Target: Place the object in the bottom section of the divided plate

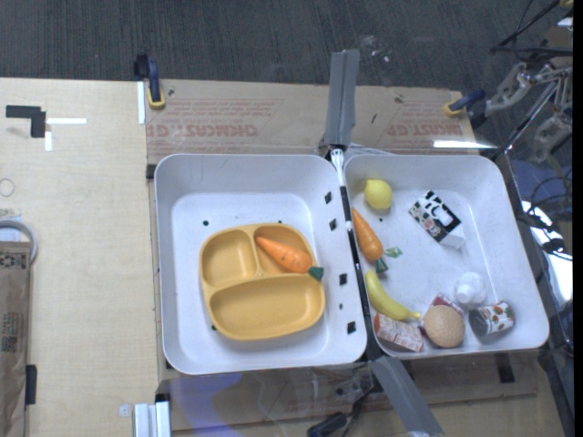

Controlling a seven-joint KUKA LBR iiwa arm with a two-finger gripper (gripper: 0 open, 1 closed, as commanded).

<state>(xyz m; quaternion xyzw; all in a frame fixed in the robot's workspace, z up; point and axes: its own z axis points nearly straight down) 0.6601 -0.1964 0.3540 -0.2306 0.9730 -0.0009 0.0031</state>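
A yellow divided plate (228,321) lies in the left bin (182,198). An orange toy carrot (284,254) rests in the plate's upper right section, its green top at the rim. The plate's large bottom section (264,306) holds nothing. The right bin (510,235) carries a yellow lemon (378,194), a second carrot (366,235), a banana (387,300), a black-and-white carton (435,217), a bun-like item (444,326), a patterned cup (493,319) and a small white object (468,289).
A grey post (342,98) stands behind the gap between the two bins. A red-and-white packet (398,334) lies at the right bin's front edge. Cardboard (237,116) lines the bench behind the bins.
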